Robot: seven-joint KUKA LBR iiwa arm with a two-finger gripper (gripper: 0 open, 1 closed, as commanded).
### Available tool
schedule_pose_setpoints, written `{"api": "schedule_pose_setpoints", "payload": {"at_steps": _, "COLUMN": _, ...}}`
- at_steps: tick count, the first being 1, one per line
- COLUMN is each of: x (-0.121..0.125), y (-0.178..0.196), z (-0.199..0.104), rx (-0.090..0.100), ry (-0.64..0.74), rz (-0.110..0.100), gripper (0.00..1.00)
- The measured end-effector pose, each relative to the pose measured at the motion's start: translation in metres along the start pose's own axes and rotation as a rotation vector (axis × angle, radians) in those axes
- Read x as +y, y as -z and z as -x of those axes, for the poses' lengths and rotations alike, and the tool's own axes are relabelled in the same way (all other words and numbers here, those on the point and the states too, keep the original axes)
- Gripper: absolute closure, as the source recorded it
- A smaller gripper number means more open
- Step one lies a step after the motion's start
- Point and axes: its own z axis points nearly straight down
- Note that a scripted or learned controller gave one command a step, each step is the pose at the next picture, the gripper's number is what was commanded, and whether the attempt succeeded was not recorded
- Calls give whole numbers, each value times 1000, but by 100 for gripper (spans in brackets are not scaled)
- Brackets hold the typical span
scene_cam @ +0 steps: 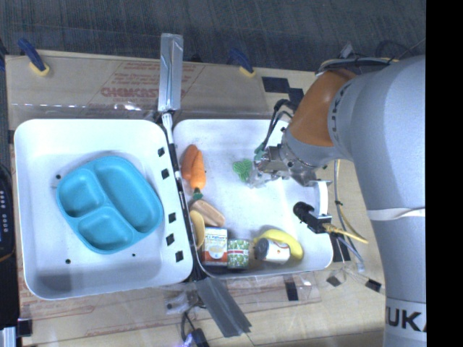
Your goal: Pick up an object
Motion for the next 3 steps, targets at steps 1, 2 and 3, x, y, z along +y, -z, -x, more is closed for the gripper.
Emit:
{"api": "schedule_pose_setpoints", "payload": {"at_steps": 1, "x": 0, "y": 0, "z": 0, "rx": 0, "ry": 0, "rz": 0, "gripper": 0}}
{"api": "schedule_pose_setpoints", "payload": {"at_steps": 2, "x": 35, "y": -9, "z": -9, "rx": 1, "ry": 69, "rz": 1, "gripper": 0}}
{"api": "schedule_pose_setpoints", "payload": {"at_steps": 3, "x": 37, "y": 1, "z": -9, "rx": 0, "ry": 74, "rz": 3, "gripper": 100}}
